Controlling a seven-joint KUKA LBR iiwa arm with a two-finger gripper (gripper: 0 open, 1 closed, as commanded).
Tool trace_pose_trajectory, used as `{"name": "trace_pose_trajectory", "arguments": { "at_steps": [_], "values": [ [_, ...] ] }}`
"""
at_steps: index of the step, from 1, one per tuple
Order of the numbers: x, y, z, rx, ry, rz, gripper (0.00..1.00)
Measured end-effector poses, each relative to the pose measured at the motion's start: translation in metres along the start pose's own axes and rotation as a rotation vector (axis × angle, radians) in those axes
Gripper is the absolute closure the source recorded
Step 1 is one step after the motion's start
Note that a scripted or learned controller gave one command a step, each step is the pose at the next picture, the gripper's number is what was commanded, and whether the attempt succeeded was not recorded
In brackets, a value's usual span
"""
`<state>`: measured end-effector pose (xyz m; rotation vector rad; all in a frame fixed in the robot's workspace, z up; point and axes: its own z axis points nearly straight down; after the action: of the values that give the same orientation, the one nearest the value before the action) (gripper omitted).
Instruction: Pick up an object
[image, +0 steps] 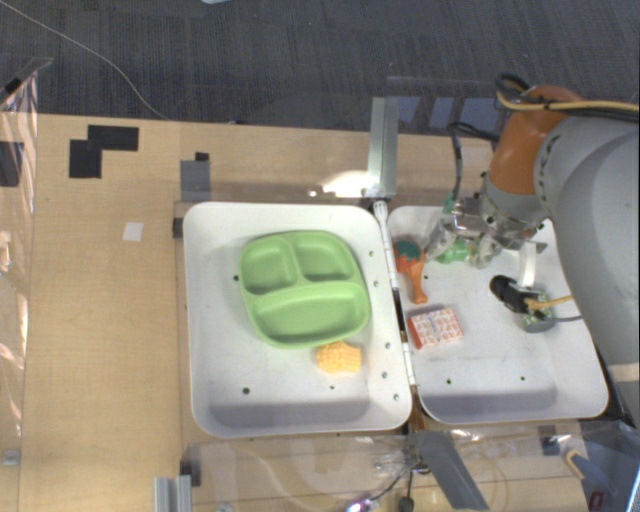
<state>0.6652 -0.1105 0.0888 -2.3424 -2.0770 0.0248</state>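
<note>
From above, the tool (470, 243) hangs low in the far part of the right bin (560, 385), just beside a small green object (452, 254); how wide it stands cannot be told. A carrot (411, 272) and a patterned packet (434, 327) lie nearby. The left bin (215, 380) holds a green plate (302, 287) and a corn cob (339, 357).

I find no words, numbers or brand marks I can read anywhere around me. The closest thing to print is a small packet (434, 327) lying in the right bin (500, 390), just right of the divider between the two bins; its face carries a red and white pattern, too small and blurred to make out as letters. Black rectangular patches (102, 148) on the tabletop (90, 330), far left of that packet, bear no writing.
</note>
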Motion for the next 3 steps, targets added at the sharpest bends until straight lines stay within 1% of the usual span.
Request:
{"name": "trace_pose_trajectory", "arguments": {
  "at_steps": [1,2,3],
  "values": [
    [0.0,-0.001,-0.009,0.007,-0.002,-0.004,1.0],
    [0.07,-0.005,-0.098,-0.025,0.005,-0.069,1.0],
    [0.102,-0.009,-0.097,-0.022,0.008,0.219,1.0]
  ]
}}
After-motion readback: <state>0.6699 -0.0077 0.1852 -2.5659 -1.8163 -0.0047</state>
